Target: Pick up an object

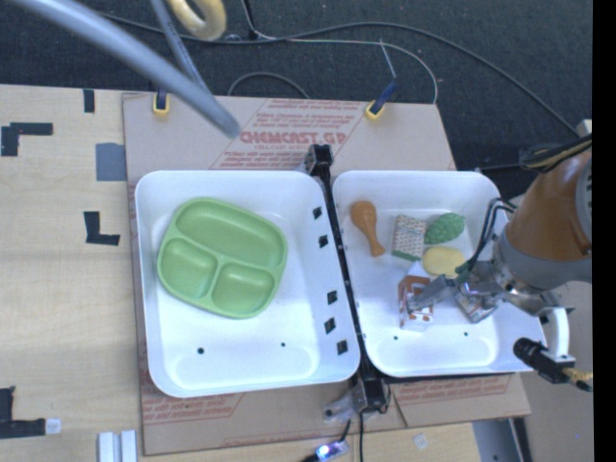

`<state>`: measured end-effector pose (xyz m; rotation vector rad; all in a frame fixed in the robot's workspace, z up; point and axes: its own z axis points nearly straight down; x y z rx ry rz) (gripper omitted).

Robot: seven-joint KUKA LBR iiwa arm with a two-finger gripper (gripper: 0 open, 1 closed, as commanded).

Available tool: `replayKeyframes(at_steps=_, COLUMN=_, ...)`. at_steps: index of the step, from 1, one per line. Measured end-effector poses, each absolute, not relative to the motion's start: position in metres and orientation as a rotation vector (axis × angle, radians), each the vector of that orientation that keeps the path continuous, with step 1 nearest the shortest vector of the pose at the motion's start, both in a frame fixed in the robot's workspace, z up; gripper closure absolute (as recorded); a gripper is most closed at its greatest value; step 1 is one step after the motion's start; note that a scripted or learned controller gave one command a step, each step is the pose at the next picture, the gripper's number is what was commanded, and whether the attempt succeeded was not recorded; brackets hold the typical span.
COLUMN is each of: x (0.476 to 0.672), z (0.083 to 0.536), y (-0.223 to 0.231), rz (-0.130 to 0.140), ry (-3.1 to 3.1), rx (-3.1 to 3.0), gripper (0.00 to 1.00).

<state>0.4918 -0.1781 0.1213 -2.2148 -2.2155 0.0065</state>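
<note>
Gripper [445,292] was seen low in right bin [385,354], claw state can't be told; yellow object [442,259] & carton [416,303] could be nudged, grasp missed.

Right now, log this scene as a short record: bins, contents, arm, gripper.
left bin: holds a green divided plate, lying flat
right bin: holds a brown drumstick toy, a patterned square piece, a green round item, a yellow item and a red and white item
arm: reaches in from the right, over the right bin's right side
gripper: low in the right bin, beside the red and white item, just below the yellow item
grasp: nothing seen held
</note>
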Motion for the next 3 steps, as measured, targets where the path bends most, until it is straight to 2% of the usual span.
replayKeyframes(at_steps=1, x=0.495, z=0.083, y=-0.172, rz=-0.011, ry=-2.218, rx=-2.205, gripper=0.0)
replayKeyframes(at_steps=2, x=0.498, z=0.094, y=-0.171, rz=-0.016, ry=-2.222, rx=-2.202, gripper=1.0)
replayKeyframes(at_steps=3, x=0.493, z=0.146, y=-0.179, rz=0.003, ry=-2.221, rx=-2.219, gripper=1.0)
